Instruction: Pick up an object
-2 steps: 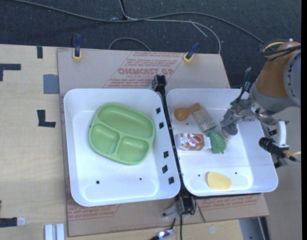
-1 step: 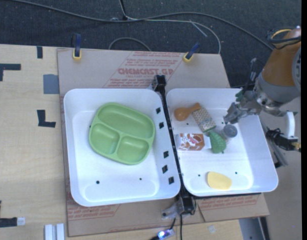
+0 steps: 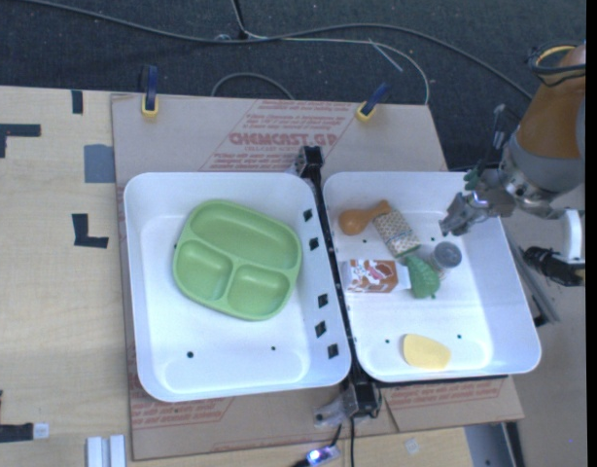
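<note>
A yellow, rounded object (image 3: 426,351) lies nearest the camera, at the near edge of the right bin (image 3: 503,290), well apart from the other items there. Farther back in that bin, a flat red-and-white packet (image 3: 372,275) lies just beside a green toy (image 3: 424,277), with a small grey round piece (image 3: 446,255) close to the toy's right. Behind them an orange, pear-shaped object (image 3: 360,218) touches a patterned tan block (image 3: 395,231). The gripper (image 3: 456,218) hangs over the bin's far right part, above and just beyond the grey piece; nothing is seen between its fingers, and whether they are spread or closed cannot be told from this angle. The arm (image 3: 549,134), grey with an orange band, enters from the right. In the left bin (image 3: 153,290) a green divided plate (image 3: 238,258) lies flat. Both bins sit on a cardboard sheet (image 3: 279,139) held by two clamps (image 3: 149,95) at its far edge
</note>
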